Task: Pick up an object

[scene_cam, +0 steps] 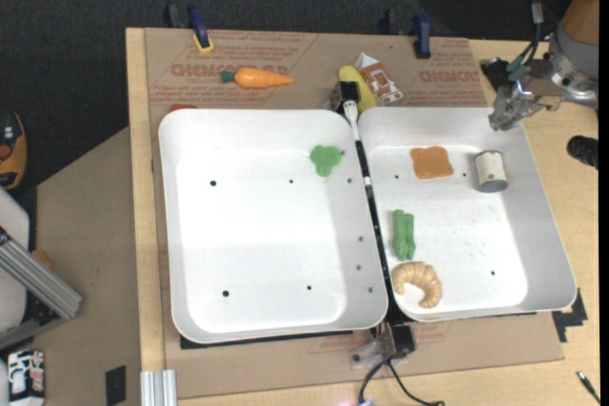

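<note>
Toys are lying in both bins, and any one of them would do for the pick: the right bin is holding four, the left bin just one. Counting the right side, I am seeing one orange slab, one small can on its side just beside it, one green pod and one croissant down near the front rim; over in the left bin one green broccoli piece is sitting near the dividing edge. All of them are looking like light plastic play food, stiff and a bit slick, so nothing is likely to crush, but a pinch off-centre could squirt a piece out. The can is probably the trickiest, since it may roll; taking it across its round body seems best. The pod is long and narrow, so closing across its short width looks easy. The gripper is hanging over the far right corner of the right bin, well apart from every toy, and I cannot tell how it is set. Outside the bins, one carrot and a yellow-and-brown cluster are resting on the board
</note>
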You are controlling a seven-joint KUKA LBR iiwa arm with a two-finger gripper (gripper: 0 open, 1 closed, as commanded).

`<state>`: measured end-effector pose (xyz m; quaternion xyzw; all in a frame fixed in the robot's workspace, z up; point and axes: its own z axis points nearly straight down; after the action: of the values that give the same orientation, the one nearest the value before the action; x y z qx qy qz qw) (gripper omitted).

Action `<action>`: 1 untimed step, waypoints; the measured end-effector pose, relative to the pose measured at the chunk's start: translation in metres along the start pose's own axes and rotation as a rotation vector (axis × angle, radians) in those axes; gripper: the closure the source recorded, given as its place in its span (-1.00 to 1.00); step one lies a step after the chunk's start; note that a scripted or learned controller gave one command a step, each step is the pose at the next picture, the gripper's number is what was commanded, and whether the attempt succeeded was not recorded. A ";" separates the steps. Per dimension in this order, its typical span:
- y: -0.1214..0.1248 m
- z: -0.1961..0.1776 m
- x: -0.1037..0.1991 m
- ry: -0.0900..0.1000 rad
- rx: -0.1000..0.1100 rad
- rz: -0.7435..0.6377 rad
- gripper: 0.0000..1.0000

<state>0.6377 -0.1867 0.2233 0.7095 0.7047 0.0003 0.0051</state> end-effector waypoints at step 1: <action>-0.051 0.009 -0.001 0.008 0.013 -0.004 1.00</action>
<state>0.5869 -0.1874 0.2141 0.7081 0.7061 -0.0015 -0.0022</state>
